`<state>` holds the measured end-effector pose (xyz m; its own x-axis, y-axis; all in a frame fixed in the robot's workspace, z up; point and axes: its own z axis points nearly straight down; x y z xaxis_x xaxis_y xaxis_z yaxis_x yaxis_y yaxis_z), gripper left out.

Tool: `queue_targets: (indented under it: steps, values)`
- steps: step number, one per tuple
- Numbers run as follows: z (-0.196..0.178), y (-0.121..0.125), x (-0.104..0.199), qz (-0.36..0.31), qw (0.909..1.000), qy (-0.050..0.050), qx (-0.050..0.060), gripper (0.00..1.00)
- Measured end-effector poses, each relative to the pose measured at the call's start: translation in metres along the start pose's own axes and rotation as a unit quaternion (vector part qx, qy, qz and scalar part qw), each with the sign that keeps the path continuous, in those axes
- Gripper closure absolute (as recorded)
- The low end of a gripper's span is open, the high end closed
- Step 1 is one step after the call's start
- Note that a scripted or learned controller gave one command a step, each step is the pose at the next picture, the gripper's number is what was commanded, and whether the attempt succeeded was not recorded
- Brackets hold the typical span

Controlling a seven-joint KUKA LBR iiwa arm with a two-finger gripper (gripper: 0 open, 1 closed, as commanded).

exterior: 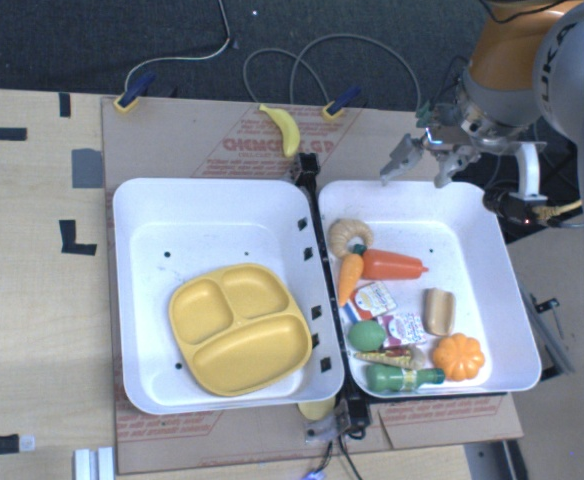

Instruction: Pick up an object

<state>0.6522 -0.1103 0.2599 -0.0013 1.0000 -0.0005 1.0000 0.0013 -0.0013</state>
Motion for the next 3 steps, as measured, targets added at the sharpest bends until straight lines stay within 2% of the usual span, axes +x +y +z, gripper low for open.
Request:
queue_targets:
  steps: [1,2,3]
  values:
    - [0.105,-0.082,-0.047,0.004,1.0,0.001,0.007,0.0]
    - [0.138,-0.054,-0.029,0.001,0.9999,-0.003,-0.015,0.0]
    - [0.146,-0.058,-0.017,0.001,0.9999,-0.002,-0.016,0.0]
